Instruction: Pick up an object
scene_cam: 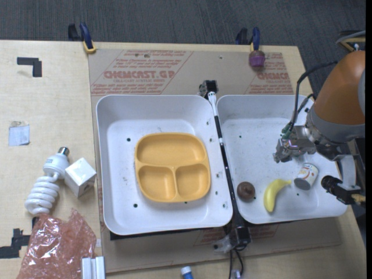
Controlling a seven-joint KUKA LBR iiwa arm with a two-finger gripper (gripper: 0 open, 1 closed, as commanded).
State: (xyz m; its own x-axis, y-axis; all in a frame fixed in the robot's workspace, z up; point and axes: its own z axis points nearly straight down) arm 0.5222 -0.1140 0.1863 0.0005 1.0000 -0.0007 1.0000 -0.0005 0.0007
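My hand (286, 151) hovers in the right bin (256, 211), grip state unclear, above the small can (306, 175) and banana (274, 194); the can could roll away if nudged.

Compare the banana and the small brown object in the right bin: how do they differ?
The banana is yellow; the brown object is dark brown. The banana is long and curved; the brown object is round and compact. The banana is clearly larger. Both lie on the floor of the right bin, near its front edge, side by side, away from the gripper.
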